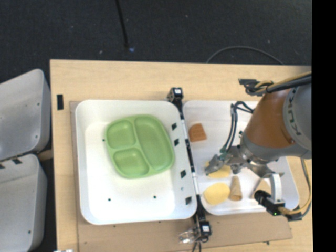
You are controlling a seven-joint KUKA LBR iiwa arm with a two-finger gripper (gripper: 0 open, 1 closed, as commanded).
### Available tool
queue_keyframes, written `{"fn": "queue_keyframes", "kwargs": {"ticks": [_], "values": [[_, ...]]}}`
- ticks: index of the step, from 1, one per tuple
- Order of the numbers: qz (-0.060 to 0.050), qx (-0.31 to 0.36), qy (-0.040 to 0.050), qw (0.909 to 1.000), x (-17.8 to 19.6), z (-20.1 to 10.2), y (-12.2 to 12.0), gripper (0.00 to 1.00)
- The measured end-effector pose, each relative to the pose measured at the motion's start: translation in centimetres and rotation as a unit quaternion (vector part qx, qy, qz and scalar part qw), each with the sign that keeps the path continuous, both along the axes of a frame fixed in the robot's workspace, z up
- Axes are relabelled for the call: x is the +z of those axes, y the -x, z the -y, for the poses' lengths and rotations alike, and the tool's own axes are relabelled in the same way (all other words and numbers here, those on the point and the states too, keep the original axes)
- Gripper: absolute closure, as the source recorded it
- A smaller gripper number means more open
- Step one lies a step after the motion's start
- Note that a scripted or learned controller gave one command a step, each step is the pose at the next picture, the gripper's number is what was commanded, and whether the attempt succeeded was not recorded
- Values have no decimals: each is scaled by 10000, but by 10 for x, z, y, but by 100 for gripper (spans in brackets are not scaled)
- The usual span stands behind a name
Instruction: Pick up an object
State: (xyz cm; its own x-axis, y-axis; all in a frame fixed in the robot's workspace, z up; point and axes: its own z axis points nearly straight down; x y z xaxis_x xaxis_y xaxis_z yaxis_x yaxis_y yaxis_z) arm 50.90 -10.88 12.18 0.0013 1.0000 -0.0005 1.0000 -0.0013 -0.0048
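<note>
Yellow soft-looking food piece (216, 193) located in right bin (210, 108), front edge, beside brown cone (235, 188); judged light, slightly yielding; grip advised across narrow width. Claw (223, 165) above it; opening cannot be told

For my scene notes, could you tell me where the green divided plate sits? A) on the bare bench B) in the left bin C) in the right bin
B: the green divided plate lies flat inside the left bin, apart from the food pieces in the right bin.

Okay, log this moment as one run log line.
arm: over right bin | gripper: low by yellow piece | grasp: unclear | left bin: green tray
</note>
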Motion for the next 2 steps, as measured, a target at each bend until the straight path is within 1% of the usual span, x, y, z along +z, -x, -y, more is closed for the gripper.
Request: {"fn": "queue_keyframes", "kwargs": {"ticks": [1,2], "values": [[35,-34,-2,10000,13,0,-2,100],[56,-33,7,10000,60,10,-3,100]]}}
